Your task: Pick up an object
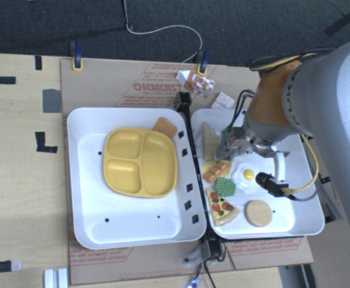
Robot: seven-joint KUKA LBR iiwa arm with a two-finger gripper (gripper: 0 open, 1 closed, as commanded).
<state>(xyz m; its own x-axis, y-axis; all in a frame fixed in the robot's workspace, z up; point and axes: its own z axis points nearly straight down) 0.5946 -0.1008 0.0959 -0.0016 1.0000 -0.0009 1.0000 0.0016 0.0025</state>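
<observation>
On the wooden bench (18,179), the gripper (230,152) hangs low in the right bin (304,218), at about ten o'clock from the fried egg (247,176), over the waffle toy (215,170); its grip cannot be told, so closing squarely there seems next.

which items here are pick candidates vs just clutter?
Pick candidates, in the right white bin:
- toy pizza slice
- round tan biscuit
- green ridged piece
- fried egg toy
- orange waffle-like piece, nearest the hand

Lying about:
- yellow divided plate in the left white bin
- small orange block
- paper tags on the cardboard
</observation>
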